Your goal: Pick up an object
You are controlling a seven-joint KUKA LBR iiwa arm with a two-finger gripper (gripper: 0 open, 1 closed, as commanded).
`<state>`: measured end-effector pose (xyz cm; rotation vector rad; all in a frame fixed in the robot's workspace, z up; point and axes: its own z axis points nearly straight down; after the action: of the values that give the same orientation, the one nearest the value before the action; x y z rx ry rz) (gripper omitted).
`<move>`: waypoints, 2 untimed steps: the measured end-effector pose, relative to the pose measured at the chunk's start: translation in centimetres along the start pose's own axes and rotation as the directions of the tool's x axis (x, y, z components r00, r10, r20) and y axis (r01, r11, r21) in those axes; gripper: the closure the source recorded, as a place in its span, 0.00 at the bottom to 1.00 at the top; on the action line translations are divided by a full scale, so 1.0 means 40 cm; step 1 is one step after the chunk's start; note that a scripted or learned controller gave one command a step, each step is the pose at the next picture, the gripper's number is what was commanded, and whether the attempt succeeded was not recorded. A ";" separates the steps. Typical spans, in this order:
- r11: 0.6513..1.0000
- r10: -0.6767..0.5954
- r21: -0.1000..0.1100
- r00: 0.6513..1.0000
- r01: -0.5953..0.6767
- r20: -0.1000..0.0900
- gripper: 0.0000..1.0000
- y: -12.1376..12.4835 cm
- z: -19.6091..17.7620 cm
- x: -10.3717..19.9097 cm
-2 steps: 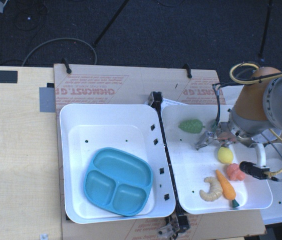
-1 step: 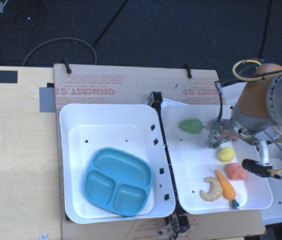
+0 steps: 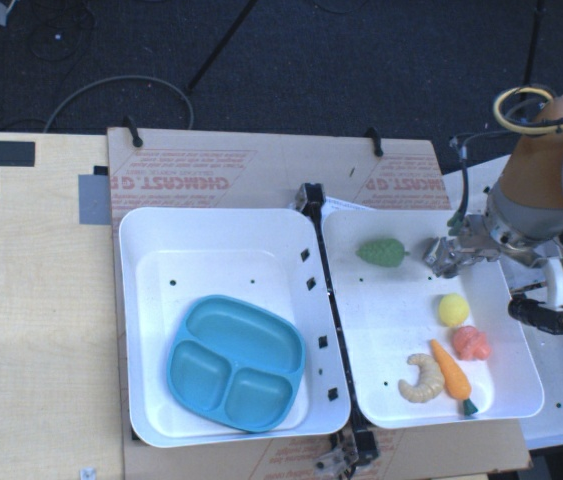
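Carrot [image 3: 450, 368] lies at the near end of the right bin [image 3: 381, 408], its green tip at five o'clock, touching a pale curled piece [image 3: 422, 380] at its nine o'clock. A pink lump [image 3: 471, 342] sits at its one o'clock, a yellow ball [image 3: 453, 309] beyond. Farther off, my gripper [image 3: 443, 256] hovers clamped on nothing; a green leafy thing [image 3: 382, 252] rests at its nine o'clock. The left bin [image 3: 151, 238] holds a blue plate [image 3: 235, 362].

Even, bright overhead light, soft shadows inside white bins [image 3: 129, 268], dim floor, slight softness.
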<state>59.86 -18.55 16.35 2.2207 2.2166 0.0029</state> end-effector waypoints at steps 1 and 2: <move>1.000 -0.004 0.000 1.000 0.004 0.000 1.00 0.020 -0.151 0.009; 1.000 -0.004 0.002 1.000 0.004 -0.001 1.00 0.022 -0.231 0.006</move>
<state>60.72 -18.29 25.61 2.2176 2.2226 0.0017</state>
